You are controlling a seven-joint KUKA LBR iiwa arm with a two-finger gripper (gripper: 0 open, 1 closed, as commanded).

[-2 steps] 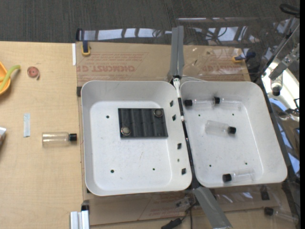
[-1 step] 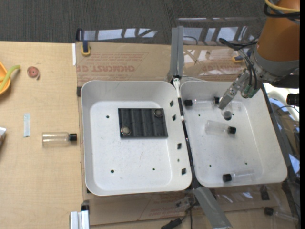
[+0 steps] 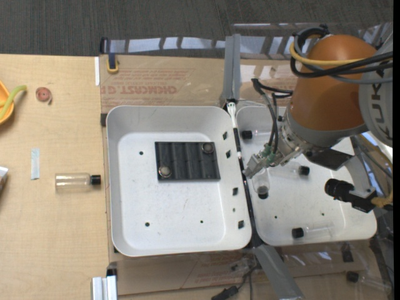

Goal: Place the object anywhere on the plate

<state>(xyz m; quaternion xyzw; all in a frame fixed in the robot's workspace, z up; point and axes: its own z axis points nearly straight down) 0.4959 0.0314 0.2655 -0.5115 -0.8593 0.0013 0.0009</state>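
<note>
Lying on the wooden table at the left is a clear bottle with a black cap, on its side. Far from it sits a little red disc. An orange thing is cut off by the left edge, so what it is stays unclear.

Next comes the left bin. A dark plate with ridges lies flat in its middle. A small round silvery object rests on the plate at its near left corner. A second small round piece sits on the plate at its far right corner.

Right of that, the gripper hangs just past the wall between the two bins, over the left side of the right bin. The silvery object is well apart from it, off to the left. The gripper looks small and blurry, with wires around it, so whether it is spread or squeezed together is too hard to make out.

A few small black pieces lie around in the right bin. One lies just near of the gripper.

The big arm with its orange band covers the far right part of that bin.
</note>
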